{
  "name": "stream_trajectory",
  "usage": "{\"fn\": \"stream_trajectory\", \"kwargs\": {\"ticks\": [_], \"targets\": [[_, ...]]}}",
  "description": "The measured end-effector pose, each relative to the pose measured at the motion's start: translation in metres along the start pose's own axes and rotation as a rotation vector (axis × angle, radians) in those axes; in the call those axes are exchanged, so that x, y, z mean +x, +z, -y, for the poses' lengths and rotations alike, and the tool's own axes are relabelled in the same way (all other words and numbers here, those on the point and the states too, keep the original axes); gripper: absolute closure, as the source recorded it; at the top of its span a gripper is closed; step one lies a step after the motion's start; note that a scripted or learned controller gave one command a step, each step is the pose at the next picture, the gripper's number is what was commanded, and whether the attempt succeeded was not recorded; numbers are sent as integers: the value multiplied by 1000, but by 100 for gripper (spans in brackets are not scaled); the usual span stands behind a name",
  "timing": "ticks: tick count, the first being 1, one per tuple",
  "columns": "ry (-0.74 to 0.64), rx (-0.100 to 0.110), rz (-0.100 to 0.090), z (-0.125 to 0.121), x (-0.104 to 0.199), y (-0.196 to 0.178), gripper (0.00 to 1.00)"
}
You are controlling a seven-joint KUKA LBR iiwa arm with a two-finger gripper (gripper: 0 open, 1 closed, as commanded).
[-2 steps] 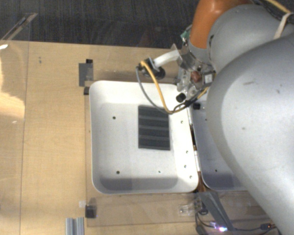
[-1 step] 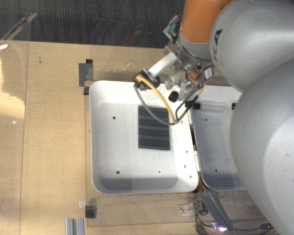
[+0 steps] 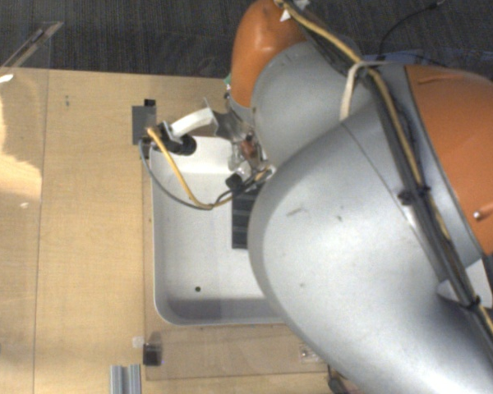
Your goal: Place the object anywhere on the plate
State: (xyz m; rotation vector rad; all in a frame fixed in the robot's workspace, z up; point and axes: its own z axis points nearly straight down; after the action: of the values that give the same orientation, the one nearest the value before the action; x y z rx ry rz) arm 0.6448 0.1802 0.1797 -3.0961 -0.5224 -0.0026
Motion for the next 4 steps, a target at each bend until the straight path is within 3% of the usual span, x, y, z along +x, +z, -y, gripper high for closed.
{"fn": "stream_trajectory", "kwargs": {"ticks": [1,3,4], "targets": [[-413,-1,-1,53,19,-69,100],[-427,-2,-4,56,20,-90,100],[-872,0,4,48,27,11,100]]}}
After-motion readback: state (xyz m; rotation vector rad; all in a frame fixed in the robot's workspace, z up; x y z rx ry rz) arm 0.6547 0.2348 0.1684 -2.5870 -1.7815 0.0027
